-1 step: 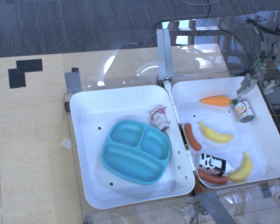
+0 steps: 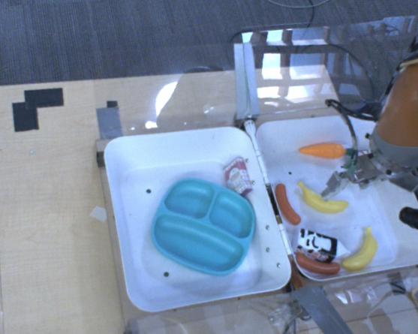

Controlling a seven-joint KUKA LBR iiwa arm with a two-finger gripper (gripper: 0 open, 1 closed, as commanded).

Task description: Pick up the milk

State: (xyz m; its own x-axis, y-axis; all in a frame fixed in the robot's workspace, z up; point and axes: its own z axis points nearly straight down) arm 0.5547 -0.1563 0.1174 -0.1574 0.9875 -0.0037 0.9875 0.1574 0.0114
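The milk point(image 2: 317, 243) is a small black-and-white carton lying flat near the front of the right bin point(image 2: 396, 215), between a sausage and a banana. My gripper point(image 2: 335, 183) hangs over the middle of the right bin, just above the right end of a yellow banana point(image 2: 321, 198). It is clearly behind the milk and apart from it. Nothing is seen held in it.
An orange carrot point(image 2: 322, 151) lies at the back of the right bin. Two sausages point(image 2: 287, 203) point(image 2: 318, 265) and a second banana point(image 2: 361, 250) crowd the milk. The left bin point(image 2: 134, 232) holds a blue divided plate point(image 2: 204, 225) and a reddish packet point(image 2: 236, 176).
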